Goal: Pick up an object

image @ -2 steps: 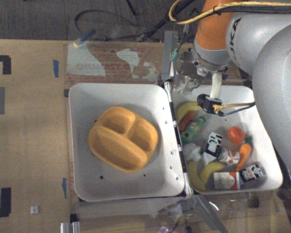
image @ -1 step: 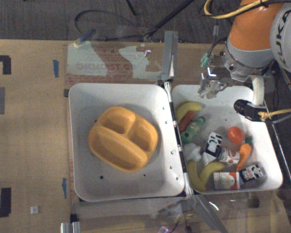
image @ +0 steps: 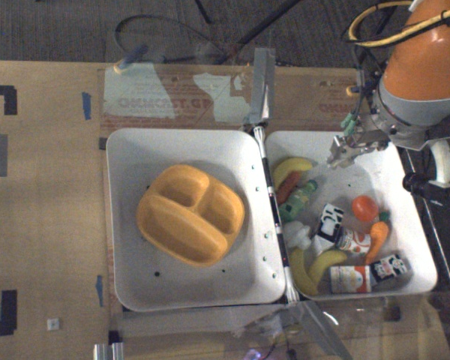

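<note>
My gripper (image: 343, 151) hangs over the back of the right bin (image: 416, 223), above bare white floor, with nothing seen in it. Toys lie in front of and to the left of it. A yellow banana (image: 292, 169) rests at the bin's back left, with a reddish sausage-like piece (image: 285, 190) and a green bottle (image: 301, 198) just below it. Further forward are a black-and-white carton (image: 330, 222), a red tomato (image: 364, 207), an orange carrot (image: 376, 239), a second banana (image: 320, 264) and a white can with an orange label (image: 350, 278).
The left bin (image: 127, 171) holds an orange divided plate (image: 191, 214). A metal divider (image: 273, 201) runs between the two bins. A small black-and-white carton (image: 391, 267) sits at the right bin's front right. The arm's orange band (image: 427, 43) looms over the back right corner.
</note>
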Action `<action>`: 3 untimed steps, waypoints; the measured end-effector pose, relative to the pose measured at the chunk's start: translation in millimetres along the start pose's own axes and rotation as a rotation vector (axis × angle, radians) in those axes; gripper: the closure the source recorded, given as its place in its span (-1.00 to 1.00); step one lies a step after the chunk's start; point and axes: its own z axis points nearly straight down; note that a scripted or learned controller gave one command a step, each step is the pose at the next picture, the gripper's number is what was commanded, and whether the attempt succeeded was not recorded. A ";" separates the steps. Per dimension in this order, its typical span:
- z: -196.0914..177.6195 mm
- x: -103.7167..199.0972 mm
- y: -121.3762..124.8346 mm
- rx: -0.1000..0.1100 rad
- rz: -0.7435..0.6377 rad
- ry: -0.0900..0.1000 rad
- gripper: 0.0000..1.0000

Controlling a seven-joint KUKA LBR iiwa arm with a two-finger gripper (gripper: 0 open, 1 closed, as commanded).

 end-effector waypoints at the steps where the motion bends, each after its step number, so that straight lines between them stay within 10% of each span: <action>1: -0.1 -13.6 -60.5 -0.001 0.054 0.000 1.00; 2: -59.4 -12.6 -21.9 -0.006 -0.057 -0.003 1.00; 3: 22.8 -53.2 -97.6 -0.002 -0.226 -0.001 1.00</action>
